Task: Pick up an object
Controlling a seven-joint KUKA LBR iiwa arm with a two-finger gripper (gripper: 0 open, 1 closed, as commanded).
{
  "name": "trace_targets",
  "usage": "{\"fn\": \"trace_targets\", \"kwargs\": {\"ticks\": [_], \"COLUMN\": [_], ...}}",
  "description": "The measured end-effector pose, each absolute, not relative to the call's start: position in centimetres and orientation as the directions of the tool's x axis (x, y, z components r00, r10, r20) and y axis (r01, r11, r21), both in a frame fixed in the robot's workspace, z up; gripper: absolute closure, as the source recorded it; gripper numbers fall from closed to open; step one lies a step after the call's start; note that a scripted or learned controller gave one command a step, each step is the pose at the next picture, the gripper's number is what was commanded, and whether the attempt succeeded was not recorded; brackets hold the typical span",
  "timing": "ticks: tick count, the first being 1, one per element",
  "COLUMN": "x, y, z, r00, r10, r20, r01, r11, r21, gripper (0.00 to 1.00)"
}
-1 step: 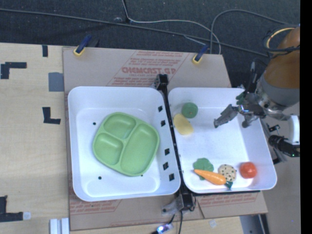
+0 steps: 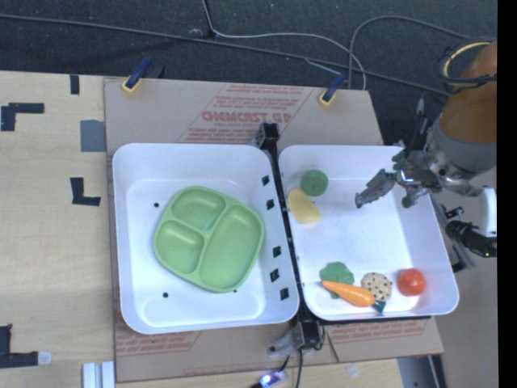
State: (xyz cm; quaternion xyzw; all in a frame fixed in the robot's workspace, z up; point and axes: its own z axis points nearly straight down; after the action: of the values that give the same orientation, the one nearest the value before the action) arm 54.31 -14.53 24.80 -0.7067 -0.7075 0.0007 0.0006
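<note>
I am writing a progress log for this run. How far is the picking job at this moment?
Nothing looks done yet. The gripper hangs open over the right bin with nothing between its fingers. The green ball, yellow piece, carrot, cookie and tomato all lie in the bin. Descent, grasp and lift remain.

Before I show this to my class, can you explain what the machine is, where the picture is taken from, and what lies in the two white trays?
One camera above the bench looks down at a slant. The grey and orange robot arm reaches in from the right; its tool hangs over the right bin, open and holding nothing. That bin holds toy food: a green ball, a yellow piece, broccoli, a carrot, a cookie and a tomato. The left bin holds a green divided plate.
</note>
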Motion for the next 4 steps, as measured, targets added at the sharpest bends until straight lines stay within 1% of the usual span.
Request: {"fn": "trace_targets", "kwargs": {"ticks": [1, 2, 3, 4], "x": [53.3, 52.6, 52.4, 52.5], "y": [-14.8, -13.9, -13.8, -13.7], "z": [19.7, 14.4, 9.0, 10.3], "r00": [0.000, -0.001, -0.001, -0.002], "r10": [1.000, 1.000, 1.000, 1.000], "r20": [0.000, 0.001, 0.001, 0.001], "r01": [1.000, 1.000, 1.000, 1.000], "r11": [0.000, 0.001, 0.001, 0.002], "r21": [-0.007, -0.006, -0.007, -0.004], "gripper": [0.00, 0.00, 0.00, 1.00]}}
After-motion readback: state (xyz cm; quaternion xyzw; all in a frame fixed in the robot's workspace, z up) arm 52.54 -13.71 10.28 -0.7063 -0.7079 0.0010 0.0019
